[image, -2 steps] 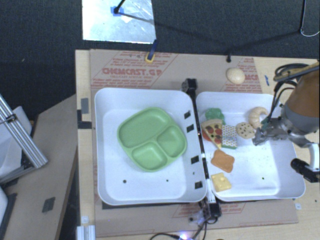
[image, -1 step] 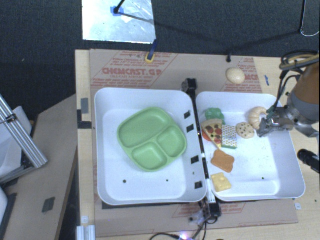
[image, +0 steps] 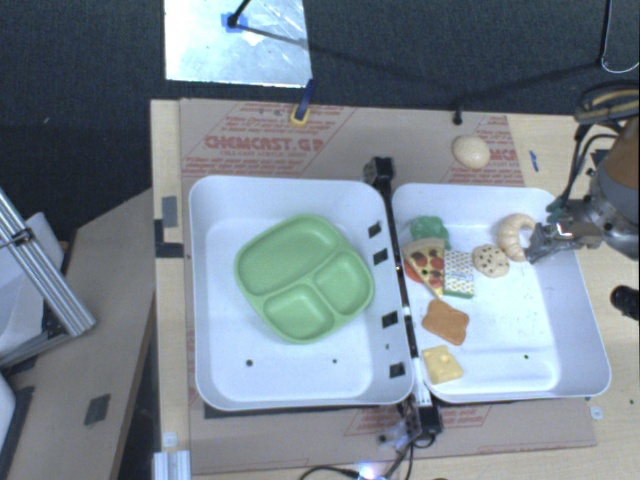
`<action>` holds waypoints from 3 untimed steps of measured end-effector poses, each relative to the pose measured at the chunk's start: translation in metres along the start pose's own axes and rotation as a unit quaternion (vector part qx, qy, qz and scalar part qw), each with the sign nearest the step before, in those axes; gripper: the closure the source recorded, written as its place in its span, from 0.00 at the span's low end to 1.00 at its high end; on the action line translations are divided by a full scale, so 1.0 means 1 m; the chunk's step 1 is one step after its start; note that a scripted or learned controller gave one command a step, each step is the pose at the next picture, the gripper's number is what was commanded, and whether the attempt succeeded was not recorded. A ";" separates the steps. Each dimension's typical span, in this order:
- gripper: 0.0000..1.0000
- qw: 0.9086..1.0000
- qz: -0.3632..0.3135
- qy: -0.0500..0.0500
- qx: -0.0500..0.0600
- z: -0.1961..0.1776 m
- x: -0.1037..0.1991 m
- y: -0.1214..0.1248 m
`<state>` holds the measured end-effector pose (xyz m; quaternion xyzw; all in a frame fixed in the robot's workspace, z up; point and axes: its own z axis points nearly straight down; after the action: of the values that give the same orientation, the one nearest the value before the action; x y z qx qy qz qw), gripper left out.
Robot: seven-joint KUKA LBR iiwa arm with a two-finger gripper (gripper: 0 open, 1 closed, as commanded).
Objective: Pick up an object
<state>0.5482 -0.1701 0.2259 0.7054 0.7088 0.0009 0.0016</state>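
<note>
The right bin [image: 560, 368] holds several toy foods: a pale croissant [image: 515, 230], a round cookie [image: 490, 260], a pizza slice [image: 426, 264], a checkered piece [image: 459, 274], a green leafy piece [image: 430, 228], a brown toast [image: 445, 321] and a yellow cracker [image: 442, 364]. My gripper [image: 541, 243] reaches in over the bin's right rim, low and just right of the croissant. It seems close to or touching the croissant's right end. Nothing is visibly lifted.
The left bin [image: 215, 368] holds a green divided plate [image: 303, 278]. A black clip strip [image: 396, 268] runs between the bins. A beige egg-shaped object [image: 470, 150] lies on the cardboard behind the right bin. A foil sheet [image: 238, 28] lies at the far back.
</note>
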 end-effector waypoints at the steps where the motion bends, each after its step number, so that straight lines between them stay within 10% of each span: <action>1: 1.00 1.000 -0.002 0.001 0.001 0.003 0.058 -0.004; 3: 1.00 1.000 -0.002 0.002 0.001 -0.002 0.150 -0.031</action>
<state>0.5167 -0.0204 0.2276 0.7037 0.7105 0.0011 -0.0003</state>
